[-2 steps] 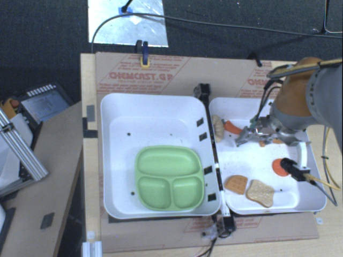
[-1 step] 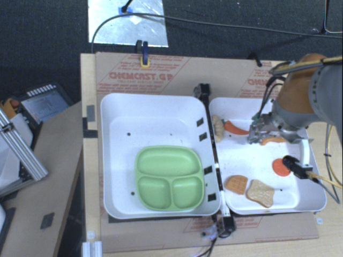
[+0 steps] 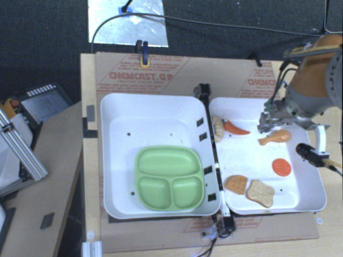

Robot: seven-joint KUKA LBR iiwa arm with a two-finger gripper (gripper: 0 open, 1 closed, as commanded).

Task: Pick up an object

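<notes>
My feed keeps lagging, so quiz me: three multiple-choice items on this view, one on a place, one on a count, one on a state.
1. Where does the green divided plate lie?
A. left bin
B. right bin
C. on the bench outside the bins

2. How many food pieces lie in the right bin?
A. two
B. four
C. six

3. How does the pincer stand to the drumstick?
A. hovering just above it, at the right bin's far side
B. parked over the left bin
C. resting on the green plate

Answers: 1 A, the plate sits at the near side of the left bin. 2 C, a pale piece, carrot, drumstick, red slice and two toast-coloured pieces. 3 A, the pincer hangs just above the drumstick's upper end.
</notes>
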